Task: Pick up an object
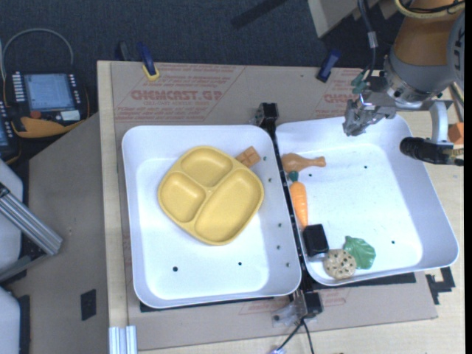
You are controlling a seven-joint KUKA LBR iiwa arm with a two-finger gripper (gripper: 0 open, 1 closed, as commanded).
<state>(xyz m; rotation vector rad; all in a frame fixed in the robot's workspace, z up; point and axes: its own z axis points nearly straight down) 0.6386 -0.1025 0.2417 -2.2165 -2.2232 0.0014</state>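
My gripper (356,126) hangs over the far edge of the right bin (398,190), above its back wall, with nothing seen between its fingers. In that bin a tan drumstick-shaped toy (302,162) lies near the left wall. An orange carrot (298,202) lies just below it. Further toward the front sit a small black block (315,239), a speckled cookie (339,263) and a green leafy piece (361,251). All of these lie well to the left of and nearer the front than the gripper.
The left bin (147,264) holds a yellow divided plate (211,194) with a small brown block (248,155) at its far right corner. A black clamp (267,113) sits at the back between the bins. A handheld controller (46,98) lies off the bench at far left.
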